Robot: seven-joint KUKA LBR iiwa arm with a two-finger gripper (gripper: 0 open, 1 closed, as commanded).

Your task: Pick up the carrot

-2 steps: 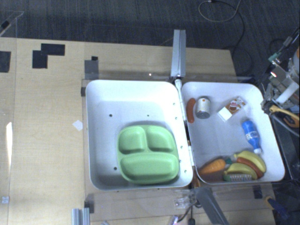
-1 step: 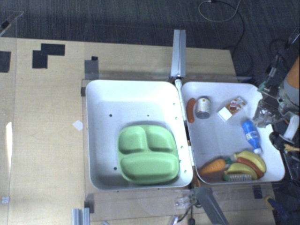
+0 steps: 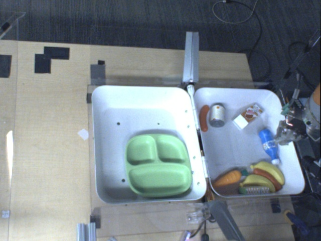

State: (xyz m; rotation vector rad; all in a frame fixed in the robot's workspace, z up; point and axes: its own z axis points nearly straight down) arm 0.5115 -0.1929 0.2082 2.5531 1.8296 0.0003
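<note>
With the end effector [image 3: 287, 130] at the right bin's [image 3: 225, 97] right rim, its grip state impossible to tell, bring it left and nearer to the carrot [image 3: 228, 177] in the near-left corner, clear of the bananas [image 3: 266, 174] just beside.

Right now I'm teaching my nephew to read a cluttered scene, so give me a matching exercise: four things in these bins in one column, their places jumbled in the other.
Things:
1. orange carrot
2. green divided plastic plate
3. shiny metal can
4. blue plastic bottle

Places:
A. left bin, near its front
B. right bin, front-left corner, beside the bananas
C. right bin, right side, by the arm's tip
D. right bin, rear left, next to a red sausage

Pairs: 1-B, 2-A, 3-D, 4-C
</note>
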